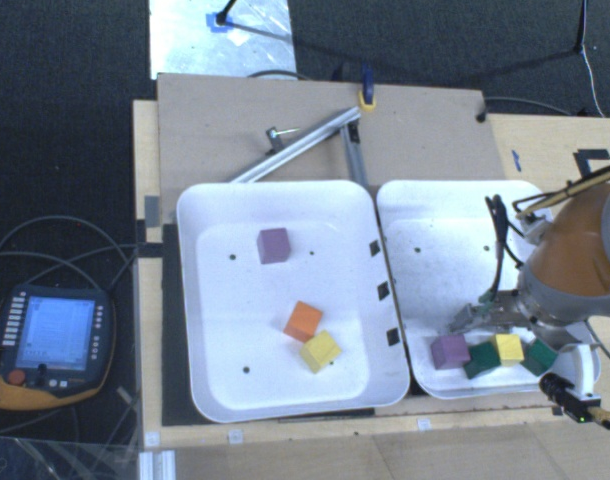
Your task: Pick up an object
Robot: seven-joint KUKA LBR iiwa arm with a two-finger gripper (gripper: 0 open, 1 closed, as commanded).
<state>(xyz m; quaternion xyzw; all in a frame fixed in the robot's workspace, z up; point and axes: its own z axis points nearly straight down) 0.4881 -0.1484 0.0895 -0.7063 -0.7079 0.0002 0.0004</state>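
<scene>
The arm reaches in from the right, and its gripper (pixel 482 317) hangs low over the front of the right bin (pixel 435 218). Just below the gripper a purple block (pixel 449 350), a dark green block (pixel 479 360), a yellow block (pixel 508 347) and a second green block (pixel 538 356) lie in a tight row along the bin's front wall. The gripper sits just above the purple and dark green blocks. Nothing shows between it and them. In the left bin (pixel 190 268) lie a purple cube (pixel 273 245), an orange cube (pixel 303 320) and a yellow cube (pixel 320 350).
A metal rod (pixel 295 146) lies slanted on the board behind the bins. A teach pendant (pixel 50 343) with its cables rests on the floor at the left. The orange band of the arm (pixel 577 243) covers the right bin's right side.
</scene>
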